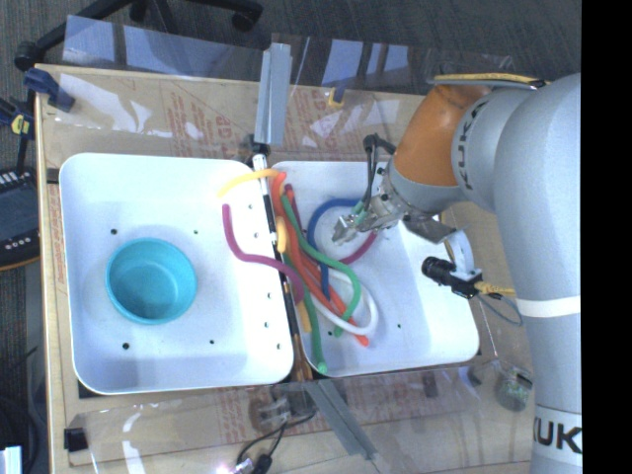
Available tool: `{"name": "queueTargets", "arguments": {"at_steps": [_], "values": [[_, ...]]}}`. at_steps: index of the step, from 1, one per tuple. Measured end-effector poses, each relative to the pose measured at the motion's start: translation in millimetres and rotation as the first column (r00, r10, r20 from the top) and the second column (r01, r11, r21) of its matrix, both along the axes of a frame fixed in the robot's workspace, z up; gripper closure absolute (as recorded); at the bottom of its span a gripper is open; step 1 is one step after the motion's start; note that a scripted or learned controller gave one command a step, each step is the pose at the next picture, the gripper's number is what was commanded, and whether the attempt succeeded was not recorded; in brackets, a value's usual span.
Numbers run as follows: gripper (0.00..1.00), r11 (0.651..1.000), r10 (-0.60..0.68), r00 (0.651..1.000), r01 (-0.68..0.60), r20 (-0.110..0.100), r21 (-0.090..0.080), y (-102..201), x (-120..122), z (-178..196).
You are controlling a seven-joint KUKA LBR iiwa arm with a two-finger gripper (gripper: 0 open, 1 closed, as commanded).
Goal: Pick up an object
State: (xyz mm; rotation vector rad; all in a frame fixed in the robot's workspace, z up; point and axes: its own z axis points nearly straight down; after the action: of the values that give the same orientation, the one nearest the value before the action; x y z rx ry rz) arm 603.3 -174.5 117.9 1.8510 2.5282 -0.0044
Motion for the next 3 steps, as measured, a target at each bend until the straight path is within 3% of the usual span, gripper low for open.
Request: {"name": "queueTargets", "arguments": {"at_steps": [1, 3], "values": [[0.00, 1.000, 0.000, 1.000, 0.000, 0.000, 0.000, 0.1, 0.0, -0.1], [0.00, 1.000, 0.001, 1.000, -0.001, 0.000, 0.000, 0.2, 0.0, -0.1]]}}
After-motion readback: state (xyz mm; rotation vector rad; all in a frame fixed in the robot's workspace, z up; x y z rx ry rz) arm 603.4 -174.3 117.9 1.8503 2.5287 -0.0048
